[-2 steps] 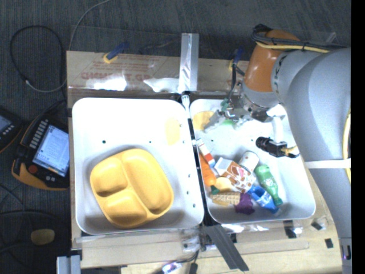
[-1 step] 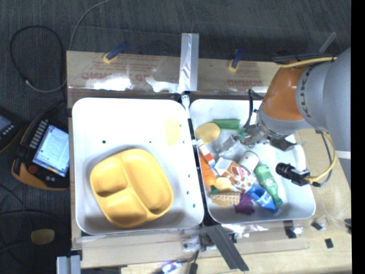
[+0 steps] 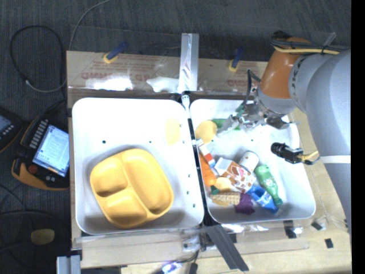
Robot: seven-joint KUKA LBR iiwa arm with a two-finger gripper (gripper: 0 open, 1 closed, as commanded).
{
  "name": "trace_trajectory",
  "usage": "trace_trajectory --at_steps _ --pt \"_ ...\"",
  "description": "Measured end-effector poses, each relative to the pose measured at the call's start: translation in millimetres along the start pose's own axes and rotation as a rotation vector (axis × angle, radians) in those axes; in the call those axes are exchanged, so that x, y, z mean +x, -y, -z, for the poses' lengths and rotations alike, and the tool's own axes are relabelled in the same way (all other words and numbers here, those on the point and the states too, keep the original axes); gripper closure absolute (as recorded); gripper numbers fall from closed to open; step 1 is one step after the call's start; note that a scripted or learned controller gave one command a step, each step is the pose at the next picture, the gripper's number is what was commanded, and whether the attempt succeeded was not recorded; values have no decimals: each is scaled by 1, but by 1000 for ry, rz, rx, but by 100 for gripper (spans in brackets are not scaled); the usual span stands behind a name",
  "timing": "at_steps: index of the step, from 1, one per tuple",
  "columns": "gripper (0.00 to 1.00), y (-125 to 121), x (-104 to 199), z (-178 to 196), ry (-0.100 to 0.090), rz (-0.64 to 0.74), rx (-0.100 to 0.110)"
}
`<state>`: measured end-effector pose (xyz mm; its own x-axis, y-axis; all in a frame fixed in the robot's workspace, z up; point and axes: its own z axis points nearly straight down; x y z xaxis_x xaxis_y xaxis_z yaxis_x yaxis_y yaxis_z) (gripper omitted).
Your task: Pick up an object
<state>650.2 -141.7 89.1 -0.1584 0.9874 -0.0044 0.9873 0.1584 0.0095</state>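
My gripper (image 3: 246,117) hangs low over the far part of the right bin (image 3: 299,207), below the orange wrist band. Just left of it lie a green item (image 3: 221,124) and a yellow lemon-like fruit (image 3: 205,131). Nearer the front sits a pile: a white cylinder (image 3: 248,158), a green bottle (image 3: 267,182), an orange carrot (image 3: 206,173), a printed packet (image 3: 235,173), a waffle-like piece (image 3: 226,198), a blue item (image 3: 263,199) and a purple one (image 3: 245,205). I see nothing held in the gripper.
The left bin (image 3: 114,116) holds a yellow divided tray (image 3: 131,188). A black fitting with a yellow tip (image 3: 288,152) sits at the right bin's right side. The grey arm (image 3: 328,107) covers the far right corner.
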Motion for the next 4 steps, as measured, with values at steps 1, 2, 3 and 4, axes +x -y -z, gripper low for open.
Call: trace_trajectory --at_steps 1,2,3,4 --pt "100 -1 0 11 3 2 0" --pt "0 -1 0 11 4 1 0" --pt "0 66 3 2 0 13 0" --pt "0 40 -1 1 -2 -100 3"
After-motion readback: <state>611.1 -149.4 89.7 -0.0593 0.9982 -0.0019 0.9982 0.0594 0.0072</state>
